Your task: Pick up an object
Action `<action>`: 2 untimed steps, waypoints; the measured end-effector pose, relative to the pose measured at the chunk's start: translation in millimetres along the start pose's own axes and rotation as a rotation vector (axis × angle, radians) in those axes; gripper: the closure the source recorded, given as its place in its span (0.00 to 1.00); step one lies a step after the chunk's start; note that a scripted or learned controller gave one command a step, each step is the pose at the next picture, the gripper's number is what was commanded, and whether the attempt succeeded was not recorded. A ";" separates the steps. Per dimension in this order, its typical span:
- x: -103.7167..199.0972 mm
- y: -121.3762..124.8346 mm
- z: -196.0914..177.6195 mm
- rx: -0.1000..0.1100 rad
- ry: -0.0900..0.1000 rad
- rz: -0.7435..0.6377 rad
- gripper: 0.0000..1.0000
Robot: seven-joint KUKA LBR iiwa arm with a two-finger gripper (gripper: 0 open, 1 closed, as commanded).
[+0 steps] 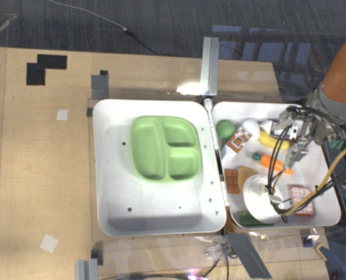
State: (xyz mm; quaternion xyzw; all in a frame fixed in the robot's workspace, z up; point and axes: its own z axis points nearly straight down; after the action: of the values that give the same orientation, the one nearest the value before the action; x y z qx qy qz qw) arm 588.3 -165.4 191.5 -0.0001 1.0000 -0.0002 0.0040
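Two white bins side by side on the bench. Left bin (111, 174): a green divided tray (164, 147), lying flat. Right bin (324, 174): clutter of small things, with a green ball (224, 128) at its upper left, a yellow banana (272, 140), an orange carrot (270, 162), a white bowl (259, 198) and a brown waffle (233, 181). Gripper (296, 134) hangs over the bin's upper right, just right of the banana, cables trailing. Cannot tell its spread; nothing seen clamped in it.
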 end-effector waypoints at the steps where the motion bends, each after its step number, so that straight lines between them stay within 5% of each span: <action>1: -42.7 16.5 99.8 -0.001 -0.011 0.071 0.00; 2: -10.9 39.7 96.7 0.001 -0.023 0.221 0.00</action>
State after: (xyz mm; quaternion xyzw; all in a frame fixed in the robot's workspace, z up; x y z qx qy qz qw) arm 599.9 -125.7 94.8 0.1100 0.9938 -0.0004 0.0154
